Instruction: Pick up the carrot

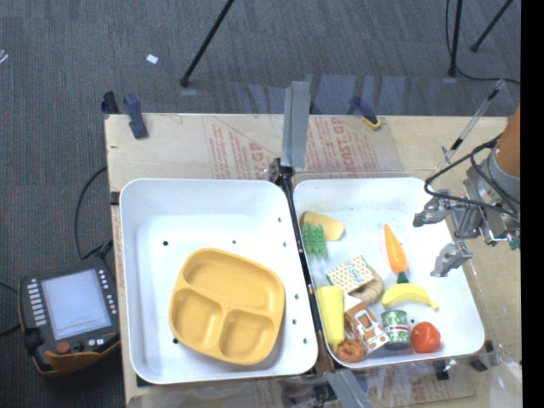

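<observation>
Dark carpet and tripod legs ring a plywood bench [212, 147] that carries two shallow white bins side by side. Over the right edge of the right-hand bin [442, 195] hangs the gripper [438, 243], reaching in from the right, its two fingers apart with nothing between them: one tip toward the bin's far side, the other lower, above bare white floor.

From that gap the carrot [395, 250] lies just to the left, near but clear of the fingers. It rests on the bin floor near the middle, its long axis running from far to near with a slight lean, pointed tip toward the far edge and green stub toward the near edge. My judgement is that the coming move is a short shift left and a descent, closing across the narrow width.

Room is tight on the near end: a banana [408, 295] sits just beside the stub, and a patterned box [352, 274] lies to the carrot's left. A tomato [425, 337] and a small can [394, 325] crowd the near right corner. Across the divider, a yellow divided plate [228, 306] lies in the left-hand bin [153, 206].
</observation>
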Controlling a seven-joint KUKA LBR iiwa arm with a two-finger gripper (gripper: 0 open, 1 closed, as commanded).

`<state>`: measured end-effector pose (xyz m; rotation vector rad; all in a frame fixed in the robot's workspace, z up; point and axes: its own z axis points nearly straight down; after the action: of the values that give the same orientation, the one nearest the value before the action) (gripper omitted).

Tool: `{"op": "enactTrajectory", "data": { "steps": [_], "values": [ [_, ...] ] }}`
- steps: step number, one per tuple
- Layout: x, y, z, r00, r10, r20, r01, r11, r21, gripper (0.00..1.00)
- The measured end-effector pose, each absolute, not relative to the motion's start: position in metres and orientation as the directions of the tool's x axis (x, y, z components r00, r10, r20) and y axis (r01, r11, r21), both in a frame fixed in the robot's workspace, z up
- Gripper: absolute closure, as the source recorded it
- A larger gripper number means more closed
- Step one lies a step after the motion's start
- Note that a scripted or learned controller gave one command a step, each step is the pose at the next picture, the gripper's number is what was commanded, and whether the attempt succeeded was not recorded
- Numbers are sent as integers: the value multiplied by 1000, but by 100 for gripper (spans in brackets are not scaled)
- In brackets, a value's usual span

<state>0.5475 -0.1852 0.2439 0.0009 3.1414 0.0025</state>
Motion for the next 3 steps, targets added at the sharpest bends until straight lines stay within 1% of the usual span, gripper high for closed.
{"op": "enactTrajectory", "data": {
  "steps": [1, 2, 3],
  "values": [
    [576, -207, 99, -998, 67, 14, 67, 998, 6, 0],
    [583, -205, 118, -998, 57, -5, 57, 998, 2, 100],
    [522, -182, 149, -940, 341, 0, 341, 940, 1, 100]
  ]
}}
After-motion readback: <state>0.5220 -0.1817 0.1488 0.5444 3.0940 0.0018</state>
